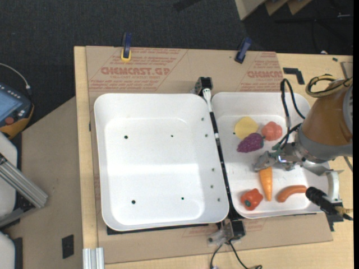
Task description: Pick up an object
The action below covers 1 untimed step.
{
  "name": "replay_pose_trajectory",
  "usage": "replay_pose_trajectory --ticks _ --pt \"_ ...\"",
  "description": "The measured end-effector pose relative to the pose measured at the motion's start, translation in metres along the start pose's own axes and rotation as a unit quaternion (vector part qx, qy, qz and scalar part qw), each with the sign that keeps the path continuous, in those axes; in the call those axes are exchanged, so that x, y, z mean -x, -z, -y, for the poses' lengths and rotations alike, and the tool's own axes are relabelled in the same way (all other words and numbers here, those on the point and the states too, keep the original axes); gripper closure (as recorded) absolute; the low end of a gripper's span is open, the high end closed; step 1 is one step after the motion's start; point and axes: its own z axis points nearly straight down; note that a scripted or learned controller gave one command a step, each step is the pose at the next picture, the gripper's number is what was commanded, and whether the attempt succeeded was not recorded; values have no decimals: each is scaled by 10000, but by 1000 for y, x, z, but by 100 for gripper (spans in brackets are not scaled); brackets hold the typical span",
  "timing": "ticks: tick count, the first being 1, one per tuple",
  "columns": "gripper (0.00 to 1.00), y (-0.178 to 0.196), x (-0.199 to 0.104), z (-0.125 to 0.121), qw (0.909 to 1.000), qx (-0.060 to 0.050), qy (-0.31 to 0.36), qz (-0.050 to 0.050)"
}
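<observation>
Carrot [266,182] lies in the right bin [224,111], near its front edge, its top just under the gripper [271,159]; whether the gripper is wide or narrow I cannot tell. Red pepper [252,198] and sausage [291,192] flank the carrot. Grapes [251,143], lemon [245,126] and peach [272,130] lie nearer the back edge.

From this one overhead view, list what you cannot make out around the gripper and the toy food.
- Gripper: small and blurred, so whether its fingers are open or shut is unreadable.
- Carrot: whether its top end touches the gripper is unclear.
- Right bin: the arm covers its right side.
- Arm: the picture's right edge cuts it off.
</observation>
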Motion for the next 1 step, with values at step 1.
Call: replay_pose_trajectory --ticks 1 --pt "100 10 -3 1 10000 -3 7 -13"
